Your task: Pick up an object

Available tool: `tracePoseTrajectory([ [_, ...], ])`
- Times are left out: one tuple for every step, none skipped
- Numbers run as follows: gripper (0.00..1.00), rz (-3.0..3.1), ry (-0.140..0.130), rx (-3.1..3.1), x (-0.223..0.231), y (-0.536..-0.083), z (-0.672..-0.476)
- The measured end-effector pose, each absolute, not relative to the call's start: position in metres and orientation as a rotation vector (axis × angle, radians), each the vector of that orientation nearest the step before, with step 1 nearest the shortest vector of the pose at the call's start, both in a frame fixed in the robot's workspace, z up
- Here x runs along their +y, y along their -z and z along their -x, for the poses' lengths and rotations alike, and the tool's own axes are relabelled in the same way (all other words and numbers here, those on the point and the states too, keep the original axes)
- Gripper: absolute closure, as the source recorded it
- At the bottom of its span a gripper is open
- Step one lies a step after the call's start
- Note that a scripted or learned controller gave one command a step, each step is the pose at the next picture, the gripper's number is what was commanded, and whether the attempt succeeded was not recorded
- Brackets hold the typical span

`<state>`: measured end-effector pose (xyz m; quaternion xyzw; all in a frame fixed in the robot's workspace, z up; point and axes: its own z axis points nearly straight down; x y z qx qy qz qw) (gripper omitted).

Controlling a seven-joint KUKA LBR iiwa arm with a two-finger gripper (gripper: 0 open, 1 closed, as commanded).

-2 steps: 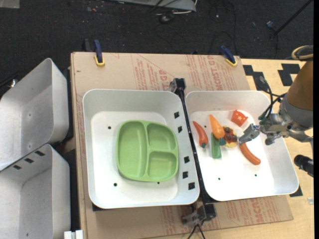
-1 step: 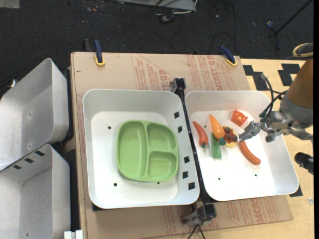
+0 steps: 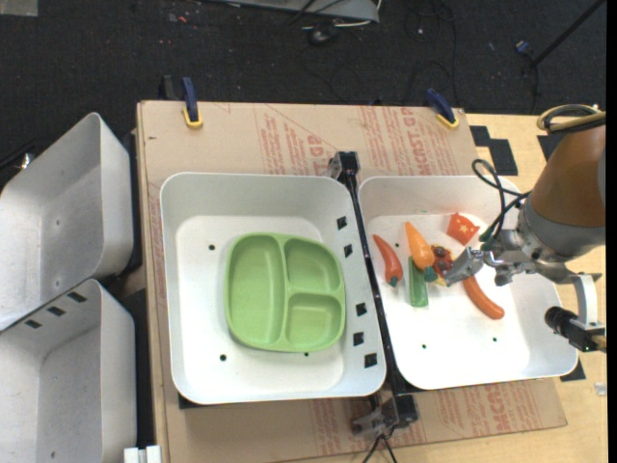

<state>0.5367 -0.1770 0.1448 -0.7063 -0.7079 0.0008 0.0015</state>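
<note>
Lying curved and glossy: an orange pepper [image 3: 484, 300].

Green tray [image 3: 285, 292] — glossy, smooth plastic.

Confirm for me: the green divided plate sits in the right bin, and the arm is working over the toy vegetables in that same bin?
Not quite. The camera view shows the green divided plate in the left bin, alone. The arm's gripper is over the toy vegetables in the right bin, as you said.
</note>
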Motion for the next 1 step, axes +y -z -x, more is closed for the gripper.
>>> tracePoseTrajectory([
  [0.00, 2.220, -0.003, -2.218, -0.1763, -0.0914, -0.5361],
])
